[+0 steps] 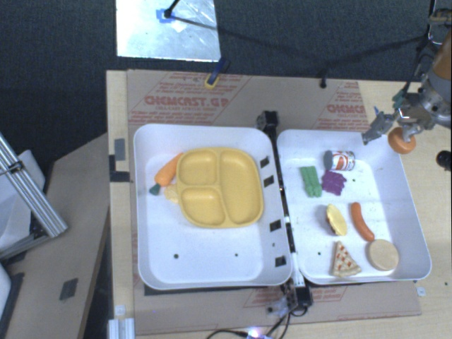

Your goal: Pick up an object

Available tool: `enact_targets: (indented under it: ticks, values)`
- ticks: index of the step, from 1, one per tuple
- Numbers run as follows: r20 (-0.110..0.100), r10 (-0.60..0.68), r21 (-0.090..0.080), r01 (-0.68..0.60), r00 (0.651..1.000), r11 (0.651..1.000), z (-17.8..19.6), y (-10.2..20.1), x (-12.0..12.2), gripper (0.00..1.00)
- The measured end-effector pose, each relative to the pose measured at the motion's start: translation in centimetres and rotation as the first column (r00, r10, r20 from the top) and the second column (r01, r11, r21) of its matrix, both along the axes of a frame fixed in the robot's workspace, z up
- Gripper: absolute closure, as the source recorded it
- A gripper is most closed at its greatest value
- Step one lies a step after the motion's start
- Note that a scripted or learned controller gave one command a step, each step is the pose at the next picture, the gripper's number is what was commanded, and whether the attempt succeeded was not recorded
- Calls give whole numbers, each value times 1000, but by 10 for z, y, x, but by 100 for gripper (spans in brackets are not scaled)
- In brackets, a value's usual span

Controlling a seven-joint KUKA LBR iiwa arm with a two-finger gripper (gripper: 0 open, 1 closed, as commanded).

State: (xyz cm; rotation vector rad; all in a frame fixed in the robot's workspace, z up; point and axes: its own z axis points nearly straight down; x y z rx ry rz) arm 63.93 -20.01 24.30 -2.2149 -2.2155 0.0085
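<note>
Premises: a robotics lab or test bench, not a home or kitchen. Evidence: two shallow white bins (pixel 212 277) sit side by side on a sheet of printed cardboard (pixel 185 99) laid over a plain wooden bench (pixel 78 189). Toy food, including a pizza slice (pixel 345 260) and a sausage (pixel 361 222), lies in the right bin. Black cables (pixel 318 44) run across dark carpet (pixel 56 41). Aluminium framing (pixel 25 189) stands at left. A robot arm (pixel 432 83) reaches in from the right.

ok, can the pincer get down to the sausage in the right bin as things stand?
Probably yes. The sausage lies flat in open bin floor, apart from the yellow piece and round cracker, with nothing over it. The pincer sits above the bin's far right corner.
</note>
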Motion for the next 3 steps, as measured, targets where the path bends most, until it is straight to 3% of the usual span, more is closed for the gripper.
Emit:
enact_targets:
  ticks: [1, 3]
  values:
    - [12, 3, -3, -3, 1000, 1000, 8, 1, 2, 0]
    - [9, 3, -2, -3, 1000, 1000, -97, 6, 2, 0]
